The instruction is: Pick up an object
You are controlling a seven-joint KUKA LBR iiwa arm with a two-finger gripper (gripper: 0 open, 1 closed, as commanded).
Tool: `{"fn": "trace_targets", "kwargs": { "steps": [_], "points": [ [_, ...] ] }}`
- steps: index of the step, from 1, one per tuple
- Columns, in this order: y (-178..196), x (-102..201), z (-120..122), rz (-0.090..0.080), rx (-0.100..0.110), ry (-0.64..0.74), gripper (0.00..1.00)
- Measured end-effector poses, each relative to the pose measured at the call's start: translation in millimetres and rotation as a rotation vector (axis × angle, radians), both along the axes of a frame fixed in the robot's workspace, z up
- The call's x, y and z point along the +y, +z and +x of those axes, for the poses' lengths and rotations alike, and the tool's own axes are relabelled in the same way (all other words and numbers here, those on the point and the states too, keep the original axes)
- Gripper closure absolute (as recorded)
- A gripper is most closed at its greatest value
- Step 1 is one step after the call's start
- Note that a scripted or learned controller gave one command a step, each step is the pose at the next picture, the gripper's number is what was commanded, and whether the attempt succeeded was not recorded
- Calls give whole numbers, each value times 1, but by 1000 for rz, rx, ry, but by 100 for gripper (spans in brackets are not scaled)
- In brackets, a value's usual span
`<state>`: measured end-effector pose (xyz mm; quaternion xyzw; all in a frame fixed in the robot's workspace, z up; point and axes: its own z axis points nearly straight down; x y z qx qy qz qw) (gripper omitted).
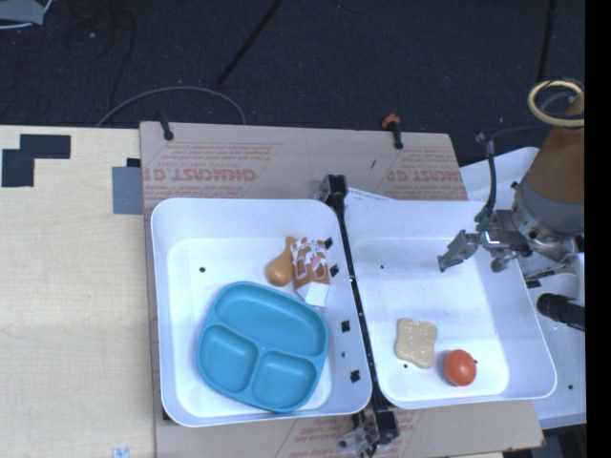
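We see the worktop (76, 284) carrying two white bins side by side. The left bin (177, 246) holds a large blue divided plate (261, 345) and, just behind it, a small brown and white packet (307, 262) with an orange-brown piece (279, 270) beside it. The right bin (496, 299) holds a pale slice of bread (416, 342) and a small red tomato (459, 367), near each other at the front.

The arm (554, 184) reaches over the far right part of the right bin. We judge that this is the approach step: nothing is picked yet. The claw (474, 250) hangs with its fingers apart and nothing between them.

The bread and the tomato lie toward the near rim from the claw, clearly apart from it. The next move, we think, calls for bringing the claw over one of them, then descending and closing.
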<state>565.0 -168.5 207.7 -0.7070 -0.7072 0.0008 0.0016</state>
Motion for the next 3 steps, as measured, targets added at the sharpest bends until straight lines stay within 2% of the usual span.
{"fn": "trace_targets", "kwargs": {
  "steps": [2,3],
  "points": [
    [-119,-8,-12,1,5,-1,0],
    [-120,-8,-13,1,1,-3,0]
  ]
}}
